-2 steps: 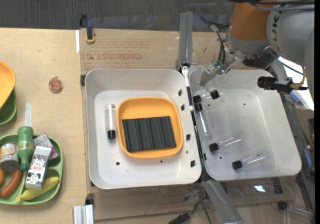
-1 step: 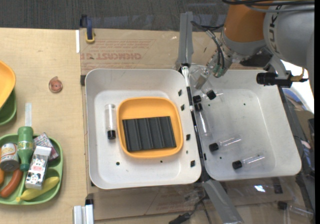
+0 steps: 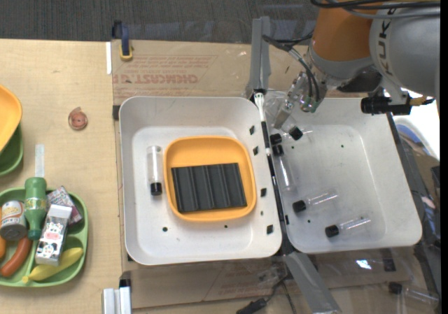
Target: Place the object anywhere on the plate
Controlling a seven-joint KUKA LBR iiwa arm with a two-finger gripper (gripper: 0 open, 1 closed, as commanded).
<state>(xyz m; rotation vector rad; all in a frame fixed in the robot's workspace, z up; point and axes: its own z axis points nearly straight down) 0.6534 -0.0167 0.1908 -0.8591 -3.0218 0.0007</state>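
Clear tubes lie off the ribbed orange plate

The plate [image 3: 208, 185] is a rounded square of smooth orange plastic with a dark, ribbed rectangular insert in its middle. It sits in the left bin [image 3: 140, 236], a shallow white tray with rounded corners and small dark holes in its floor.

Just left of the plate, apart from its rim, a clear tube with a black cap [image 3: 154, 171] lies lengthwise on the bin floor, cap toward the near side.

Right of the plate, past the divider, the right bin [image 3: 378, 232] holds more clear, black-capped tubes: one [image 3: 313, 202] near the divider, one [image 3: 346, 226] nearer the front edge, and another [image 3: 283, 133] toward the far left corner of that bin.

Above that far corner hangs the gripper [image 3: 302, 101], a cluster of shiny metal beneath the arm's glossy orange band and grey casing. Whether it is clenched or released cannot be told, and nothing can be made out in its grasp.
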